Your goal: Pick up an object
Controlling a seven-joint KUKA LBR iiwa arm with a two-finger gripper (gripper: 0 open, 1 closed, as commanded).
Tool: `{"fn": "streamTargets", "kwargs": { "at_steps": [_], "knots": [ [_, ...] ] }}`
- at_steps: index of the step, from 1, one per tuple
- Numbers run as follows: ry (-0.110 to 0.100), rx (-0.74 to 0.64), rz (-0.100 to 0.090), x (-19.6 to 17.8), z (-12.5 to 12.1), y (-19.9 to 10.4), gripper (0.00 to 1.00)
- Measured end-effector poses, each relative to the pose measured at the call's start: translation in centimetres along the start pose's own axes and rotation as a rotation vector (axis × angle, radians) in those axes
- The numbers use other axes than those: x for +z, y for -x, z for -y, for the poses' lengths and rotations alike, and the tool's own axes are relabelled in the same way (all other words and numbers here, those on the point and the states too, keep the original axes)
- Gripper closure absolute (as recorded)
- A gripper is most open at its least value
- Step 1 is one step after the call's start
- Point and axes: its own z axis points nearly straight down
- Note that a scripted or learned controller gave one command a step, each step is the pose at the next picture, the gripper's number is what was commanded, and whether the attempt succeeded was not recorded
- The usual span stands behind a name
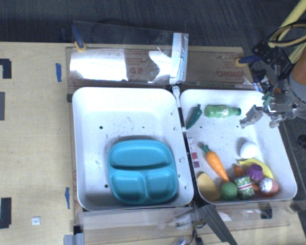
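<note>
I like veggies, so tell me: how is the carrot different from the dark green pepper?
The carrot is orange with a small green top; the dark green pepper is green all over. The carrot looks longer and lies near the middle of the right bin; the pepper lies by that bin's left wall, near the far corner. Both are toy vegetables lying flat at a slant, untouched by the gripper.

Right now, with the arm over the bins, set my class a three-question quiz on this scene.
1. True or false: the blue tray lies in the left bin.
2. Which item lies nearest the gripper? A) carrot B) green bottle C) white egg
3. Fill in: the dark green pepper lies by the right bin's ____ wall.

Key: 1 true; 2 B; 3 left.
</note>
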Motion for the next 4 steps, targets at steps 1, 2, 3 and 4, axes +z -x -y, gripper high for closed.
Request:
{"fn": "streamTargets", "kwargs": {
  "at_steps": [1,2,3,4],
  "knots": [
    [-0.003,-0.131,-0.001,10.6,0.1,-6.8,0.00],
    [0.028,-0.213,0.005,12.5,4.4,-6.3,0.00],
    [0.025,-0.440,0.007,12.6,7.3,-6.9,0.00],
    [0.005,-0.335,0.003,10.0,-2.2,-4.2,0.00]
  ]
}}
